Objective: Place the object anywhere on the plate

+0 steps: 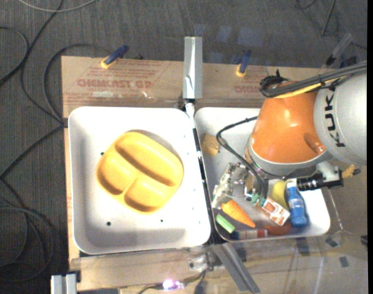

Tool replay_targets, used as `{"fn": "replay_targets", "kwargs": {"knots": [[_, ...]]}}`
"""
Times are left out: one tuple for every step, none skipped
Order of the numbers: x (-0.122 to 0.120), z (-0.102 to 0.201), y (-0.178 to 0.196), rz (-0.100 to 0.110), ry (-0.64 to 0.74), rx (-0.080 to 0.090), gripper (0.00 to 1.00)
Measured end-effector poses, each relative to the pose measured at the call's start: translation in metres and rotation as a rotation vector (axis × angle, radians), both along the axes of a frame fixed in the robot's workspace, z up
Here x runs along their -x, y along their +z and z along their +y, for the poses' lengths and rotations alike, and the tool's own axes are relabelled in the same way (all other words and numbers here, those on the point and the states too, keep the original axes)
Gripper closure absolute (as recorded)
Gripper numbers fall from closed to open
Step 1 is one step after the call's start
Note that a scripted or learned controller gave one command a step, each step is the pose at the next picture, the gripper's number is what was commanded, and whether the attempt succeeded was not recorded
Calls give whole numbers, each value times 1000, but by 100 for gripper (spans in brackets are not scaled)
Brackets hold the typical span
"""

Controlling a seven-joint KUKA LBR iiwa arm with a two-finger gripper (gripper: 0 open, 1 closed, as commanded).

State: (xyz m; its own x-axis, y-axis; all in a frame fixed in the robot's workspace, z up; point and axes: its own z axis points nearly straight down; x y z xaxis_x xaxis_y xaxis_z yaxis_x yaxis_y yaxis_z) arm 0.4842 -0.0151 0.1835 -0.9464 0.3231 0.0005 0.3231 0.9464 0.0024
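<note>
We take the yellow plate as our landmark: a three-compartment dish lying in the left white bin, with bare bin floor around it on every side. To the right of the plate, across the two bins' touching walls, sits the right white bin, and over it we see the grey arm with its orange band. The tool hangs below that band, low over the right bin; we cannot tell from this view how it is set. The objects lie right of the plate, well apart from it, in the near part of the right bin: an orange carrot, a green piece just beside it, a red and white carton, a blue bottle and a yellow piece. None of them touches the plate. Beyond the plate, a brown board covers the surface, held by clamps.
</note>
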Motion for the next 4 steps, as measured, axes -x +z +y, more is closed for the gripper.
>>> {"fn": "replay_targets", "kwargs": {"knots": [[0, 56, 25, -1, -5, 1, 100], [-49, 73, 33, 1, -401, 5, 100], [-111, 152, 25, 1, -454, 5, 100], [-116, 227, 19, -1, -405, 7, 100]]}}
